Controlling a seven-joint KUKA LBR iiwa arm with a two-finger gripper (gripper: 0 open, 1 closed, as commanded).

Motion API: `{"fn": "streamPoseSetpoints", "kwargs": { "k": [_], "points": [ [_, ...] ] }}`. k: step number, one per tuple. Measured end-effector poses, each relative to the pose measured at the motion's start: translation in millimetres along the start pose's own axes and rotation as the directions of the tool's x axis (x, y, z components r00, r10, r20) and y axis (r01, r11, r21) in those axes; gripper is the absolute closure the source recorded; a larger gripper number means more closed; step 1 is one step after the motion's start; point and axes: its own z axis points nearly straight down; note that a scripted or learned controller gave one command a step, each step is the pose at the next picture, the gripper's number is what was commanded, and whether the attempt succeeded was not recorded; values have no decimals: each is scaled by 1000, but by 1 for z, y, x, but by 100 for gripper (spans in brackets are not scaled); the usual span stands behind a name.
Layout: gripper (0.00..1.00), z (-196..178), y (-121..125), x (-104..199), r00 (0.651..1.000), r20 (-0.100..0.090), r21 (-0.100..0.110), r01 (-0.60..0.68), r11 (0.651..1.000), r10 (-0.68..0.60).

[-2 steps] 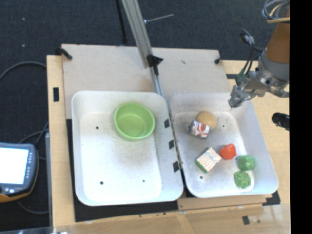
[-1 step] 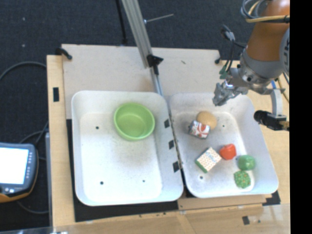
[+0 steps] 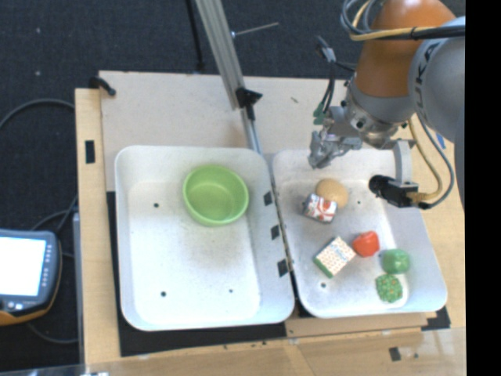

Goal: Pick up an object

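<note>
Gripper hanging over the top of the right bin, nothing grabbed yet

The gripper (image 3: 322, 157) is up by the right bin's (image 3: 427, 245) far rim; can't tell its finger state. Nearest pick is the tan ball (image 3: 332, 189), just below the jaws toward the camera, touching a crumpled red-and-white can (image 3: 319, 207).

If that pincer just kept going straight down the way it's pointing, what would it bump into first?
Probably bare bin floor. The pincer points down over the far end of the right bin, just short of the tan ball and the red-and-white can. Depth is hard to judge; it might clip the ball.
</note>
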Motion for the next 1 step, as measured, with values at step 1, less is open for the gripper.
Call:
{"fn": "streamPoseSetpoints", "kwargs": {
  "k": [1],
  "points": [
    [100, 16, 12, 46, 1000, 1, 2, -1, 1000, 1]
  ]
}}
